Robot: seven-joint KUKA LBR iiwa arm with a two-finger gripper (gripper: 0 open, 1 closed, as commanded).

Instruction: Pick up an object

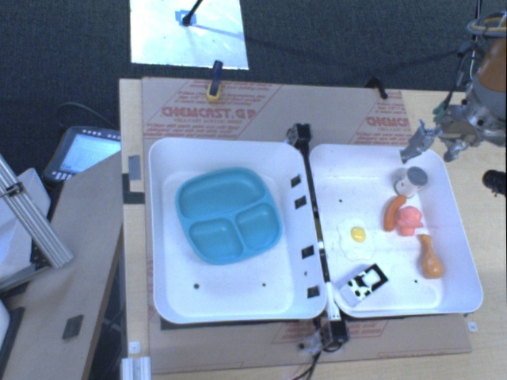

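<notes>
Objects for picking are seen gathered in the right bin (463, 287), all lying on its white floor. A small white-and-grey cylinder (410, 180) is noted near the bin's far right corner. Just below it an orange sausage (393, 212) lies at a slant, and a pink toy (409, 220) is set touching or just beside the sausage on its right. An orange drumstick (428, 258) is found below the pink toy, close to the right wall. A fried egg (357, 237), white with a yellow yolk, is placed toward the middle of the bin. A black-and-white patterned block (364, 282) is seen at the near left corner, tilted.

Left bin (162, 180) is occupied by a blue compartment plate (228, 214), laid flat with three sections.

Gripper (434, 139) is observed at the upper right, above the far right edge of the right bin and apart from every object. Its two fingers are seen spread apart, one finger (416, 142) pointing down toward the cylinder; nothing is held between them. The cylinder is the nearest item, but no contact is seen.

Both bins are set on a cardboard sheet (238, 105) with red printing. A yellow clamp (215, 85) is fixed at the sheet's far edge. A tablet (79, 155) is noted off the bench on the left.
</notes>
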